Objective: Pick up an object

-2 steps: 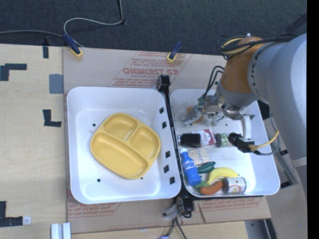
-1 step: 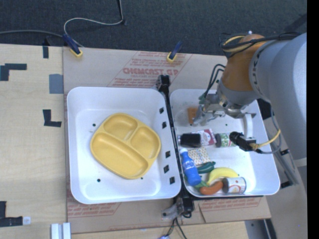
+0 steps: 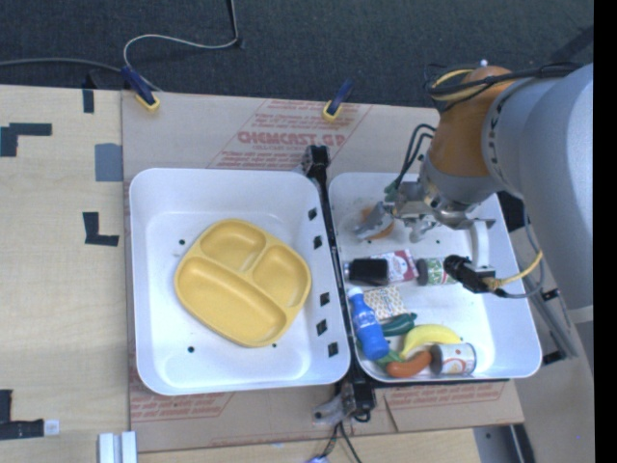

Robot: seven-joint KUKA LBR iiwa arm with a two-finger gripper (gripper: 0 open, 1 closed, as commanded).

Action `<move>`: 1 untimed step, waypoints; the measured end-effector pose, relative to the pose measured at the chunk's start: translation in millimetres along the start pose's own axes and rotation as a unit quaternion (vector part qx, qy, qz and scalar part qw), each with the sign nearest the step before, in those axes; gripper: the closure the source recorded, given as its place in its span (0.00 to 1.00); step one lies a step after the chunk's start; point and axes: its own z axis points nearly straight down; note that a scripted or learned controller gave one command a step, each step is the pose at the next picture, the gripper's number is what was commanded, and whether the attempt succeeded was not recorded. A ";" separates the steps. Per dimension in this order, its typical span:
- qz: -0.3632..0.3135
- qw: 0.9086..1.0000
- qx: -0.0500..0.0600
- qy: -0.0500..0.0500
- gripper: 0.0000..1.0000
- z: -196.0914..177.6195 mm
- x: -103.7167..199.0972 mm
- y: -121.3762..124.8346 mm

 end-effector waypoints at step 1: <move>0.003 1.000 -0.010 -0.004 0.00 32.6 0.0 -68.1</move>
